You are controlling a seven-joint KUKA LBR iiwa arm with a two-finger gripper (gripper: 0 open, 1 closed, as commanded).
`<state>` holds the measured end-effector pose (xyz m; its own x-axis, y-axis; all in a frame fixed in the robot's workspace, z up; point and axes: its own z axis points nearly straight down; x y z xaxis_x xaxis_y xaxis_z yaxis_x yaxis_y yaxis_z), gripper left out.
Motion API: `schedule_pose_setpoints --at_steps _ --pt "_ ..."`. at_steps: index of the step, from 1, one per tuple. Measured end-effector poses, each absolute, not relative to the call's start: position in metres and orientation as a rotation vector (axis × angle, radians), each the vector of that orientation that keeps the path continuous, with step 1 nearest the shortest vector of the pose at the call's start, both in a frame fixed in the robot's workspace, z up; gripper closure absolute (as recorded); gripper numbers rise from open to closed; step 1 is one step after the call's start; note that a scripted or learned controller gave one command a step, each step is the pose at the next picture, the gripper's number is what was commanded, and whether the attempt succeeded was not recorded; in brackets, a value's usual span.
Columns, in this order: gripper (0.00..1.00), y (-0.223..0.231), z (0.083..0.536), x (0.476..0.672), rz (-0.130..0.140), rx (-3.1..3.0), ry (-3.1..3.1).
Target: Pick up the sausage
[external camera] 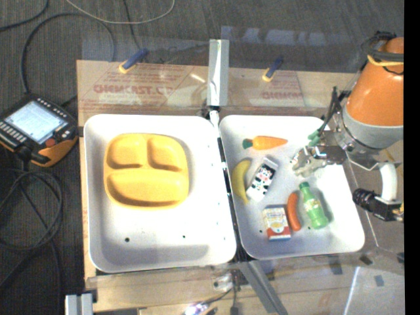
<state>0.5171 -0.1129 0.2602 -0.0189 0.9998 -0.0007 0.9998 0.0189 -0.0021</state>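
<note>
Lying smooth, oblong: sausage (293, 210) | beside glossy green bottle (314, 205) | metal claw (306, 161) above

Orange-red sausage (293, 211), flat in right bin (341, 241)

Two white bins sit side by side on the bench. The left bin (98, 241) holds a yellow tray (147, 169) with three parts. The right bin (341, 241) holds the food. A carrot (266, 142) lies near the top. Below it are a banana (241, 179) and a small black and white box (261, 178), just beside each other. Lower down, the red sausage (293, 211) lies between a little carton (277, 222) and a green bottle (313, 206). The gripper (308, 157) hangs over the right bin, above the bottle and apart from the sausage. A handheld screen (36, 128) lies left of the bench.
</note>
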Motion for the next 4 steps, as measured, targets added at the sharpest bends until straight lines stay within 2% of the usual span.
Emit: schedule_pose_setpoints --at_steps 1,2,4 --pt "1.0 -0.088 0.242 0.485 0.003 -2.23 -2.212" --pt "1.0 -0.082 0.266 0.485 0.001 -2.308 -2.131" --pt "1.0 -0.055 0.269 0.485 0.002 -1.993 -2.43"
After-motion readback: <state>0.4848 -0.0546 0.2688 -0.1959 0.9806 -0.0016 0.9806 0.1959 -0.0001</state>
